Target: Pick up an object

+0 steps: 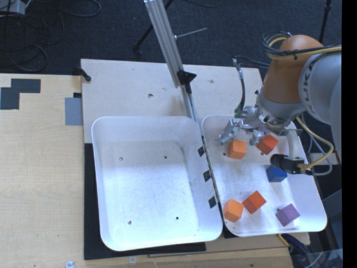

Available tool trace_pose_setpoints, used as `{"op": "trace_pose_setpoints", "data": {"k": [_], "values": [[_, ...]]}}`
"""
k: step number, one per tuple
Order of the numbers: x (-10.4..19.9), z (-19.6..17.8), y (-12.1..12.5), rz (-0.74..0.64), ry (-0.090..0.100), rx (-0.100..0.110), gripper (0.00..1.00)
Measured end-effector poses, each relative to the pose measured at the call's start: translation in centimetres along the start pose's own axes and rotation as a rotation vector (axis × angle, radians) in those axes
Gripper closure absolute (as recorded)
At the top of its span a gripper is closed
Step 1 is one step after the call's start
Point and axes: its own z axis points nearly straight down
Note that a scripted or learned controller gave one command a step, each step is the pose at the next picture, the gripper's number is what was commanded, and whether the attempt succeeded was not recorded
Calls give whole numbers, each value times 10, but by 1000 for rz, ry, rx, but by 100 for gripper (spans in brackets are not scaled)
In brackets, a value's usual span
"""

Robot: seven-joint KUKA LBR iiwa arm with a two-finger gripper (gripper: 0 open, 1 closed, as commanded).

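Your gripper [244,132] hangs low over the far end of the right bin [312,219], its fingers spread apart and holding nothing. Just beneath them you see an orange cube [237,149], with a red-orange cube [267,144] to its right and a blue cube [276,173] nearer.

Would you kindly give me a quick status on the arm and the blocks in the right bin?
Gripper low in right bin, above orange block; grip not confirmed. Second orange block close beside it. Blue block and three more nearer the front.
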Motion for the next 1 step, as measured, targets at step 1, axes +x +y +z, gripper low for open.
{"op": "trace_pose_setpoints", "data": {"k": [1], "values": [[-37, 83, 6, -1, 0, 1, 0]]}}
